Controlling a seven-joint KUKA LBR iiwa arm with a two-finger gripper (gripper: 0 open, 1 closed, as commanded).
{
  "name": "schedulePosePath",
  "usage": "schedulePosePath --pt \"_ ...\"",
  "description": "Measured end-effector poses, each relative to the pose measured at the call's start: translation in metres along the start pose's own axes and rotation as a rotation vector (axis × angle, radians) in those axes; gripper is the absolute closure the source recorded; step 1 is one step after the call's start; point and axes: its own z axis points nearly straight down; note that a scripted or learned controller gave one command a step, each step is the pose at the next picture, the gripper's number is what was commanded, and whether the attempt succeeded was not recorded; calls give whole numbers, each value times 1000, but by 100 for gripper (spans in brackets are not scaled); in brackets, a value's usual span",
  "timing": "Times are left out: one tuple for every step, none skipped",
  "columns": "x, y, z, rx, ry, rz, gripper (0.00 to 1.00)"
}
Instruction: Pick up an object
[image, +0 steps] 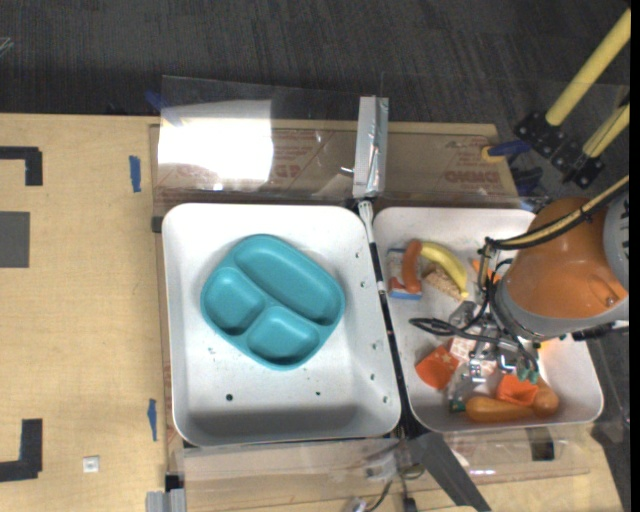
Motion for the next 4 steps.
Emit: schedulePosePath --pt "-101 24 2 -1 -2 53 0" --pt "-53 -13 1 0 0 51 0" --pt "-146 30 3 -2 0 -264 0" --pt "-96 -16 2 0 1 -181 0"
